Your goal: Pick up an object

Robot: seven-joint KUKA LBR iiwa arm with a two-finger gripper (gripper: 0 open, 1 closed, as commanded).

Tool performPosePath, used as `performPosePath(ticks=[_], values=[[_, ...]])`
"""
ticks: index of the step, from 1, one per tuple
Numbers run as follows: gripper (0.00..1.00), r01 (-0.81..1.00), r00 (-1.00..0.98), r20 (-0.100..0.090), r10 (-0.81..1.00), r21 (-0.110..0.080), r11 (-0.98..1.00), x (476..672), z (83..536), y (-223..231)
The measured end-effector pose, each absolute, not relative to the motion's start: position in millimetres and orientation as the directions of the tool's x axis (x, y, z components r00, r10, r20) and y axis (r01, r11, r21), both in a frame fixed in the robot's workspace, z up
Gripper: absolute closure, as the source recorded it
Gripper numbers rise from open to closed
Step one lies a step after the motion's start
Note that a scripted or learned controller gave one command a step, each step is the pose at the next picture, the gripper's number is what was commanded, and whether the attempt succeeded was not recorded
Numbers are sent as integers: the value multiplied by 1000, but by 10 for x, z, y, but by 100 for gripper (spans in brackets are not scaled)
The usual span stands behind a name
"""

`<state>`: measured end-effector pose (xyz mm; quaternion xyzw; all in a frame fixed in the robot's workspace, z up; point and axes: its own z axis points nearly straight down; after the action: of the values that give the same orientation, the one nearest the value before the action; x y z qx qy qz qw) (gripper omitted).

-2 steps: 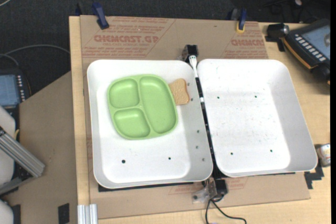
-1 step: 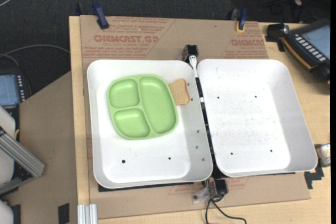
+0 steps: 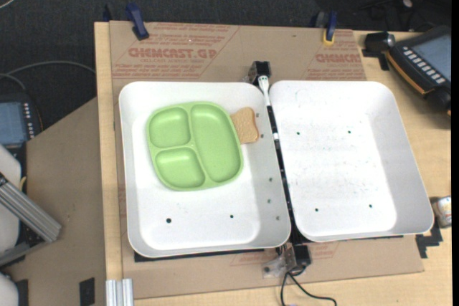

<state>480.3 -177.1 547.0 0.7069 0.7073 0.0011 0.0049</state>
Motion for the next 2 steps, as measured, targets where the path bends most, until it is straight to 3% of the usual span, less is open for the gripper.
performPosePath(ticks=[1,2], values=[[100,1000,-4,4,1000,-11,4,4790,4427,-1402],[100,1000,-1,3,1000,-11,2,4785,3354,-1127]])
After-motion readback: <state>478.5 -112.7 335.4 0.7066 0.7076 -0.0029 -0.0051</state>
